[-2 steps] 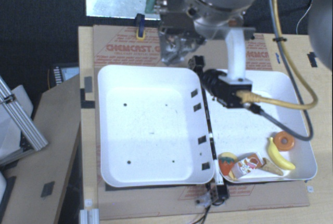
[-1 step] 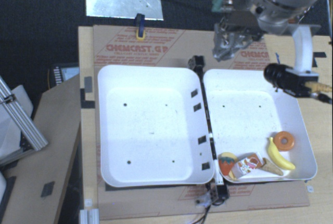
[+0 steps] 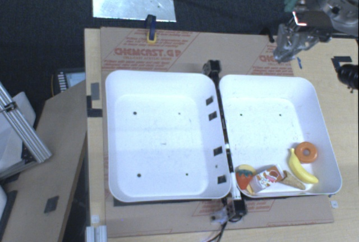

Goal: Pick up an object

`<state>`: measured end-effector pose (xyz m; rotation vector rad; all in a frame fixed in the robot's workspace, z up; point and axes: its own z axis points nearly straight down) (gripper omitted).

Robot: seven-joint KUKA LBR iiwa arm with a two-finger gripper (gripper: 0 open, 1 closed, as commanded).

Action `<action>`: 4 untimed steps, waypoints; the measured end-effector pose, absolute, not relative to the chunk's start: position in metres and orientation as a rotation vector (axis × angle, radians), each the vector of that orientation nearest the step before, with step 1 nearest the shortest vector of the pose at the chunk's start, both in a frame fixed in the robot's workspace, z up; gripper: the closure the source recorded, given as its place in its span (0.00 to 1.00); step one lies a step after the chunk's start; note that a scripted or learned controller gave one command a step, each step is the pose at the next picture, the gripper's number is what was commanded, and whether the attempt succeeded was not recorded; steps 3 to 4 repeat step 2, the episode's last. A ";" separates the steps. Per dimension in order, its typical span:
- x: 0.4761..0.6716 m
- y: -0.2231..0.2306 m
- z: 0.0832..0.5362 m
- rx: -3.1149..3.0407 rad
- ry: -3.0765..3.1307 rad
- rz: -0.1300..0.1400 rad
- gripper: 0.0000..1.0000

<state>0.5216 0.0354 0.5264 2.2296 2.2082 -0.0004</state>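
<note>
At the upper right of the frame the gripper [image 3: 284, 51] hangs above the bench; I cannot tell its opening. Objects crowd the right bin's [image 3: 269, 95] lower corner: banana [image 3: 300, 168], donut [image 3: 306, 151], packet [image 3: 266, 178]. Such crowding beside the wall could make a grasp slip.

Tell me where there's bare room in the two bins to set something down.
The left bin floor is bare wall to wall. The right bin is open across its far and middle floor. Its near edge is crowded: banana, orange ring, packet, round fruit. The hand hangs beyond the bins.
</note>
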 end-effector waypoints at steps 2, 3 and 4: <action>0.486 -0.118 0.535 2.227 2.208 0.000 1.00; 0.486 -0.118 0.535 2.227 2.208 0.000 1.00; 0.486 -0.118 0.535 2.227 2.208 0.000 1.00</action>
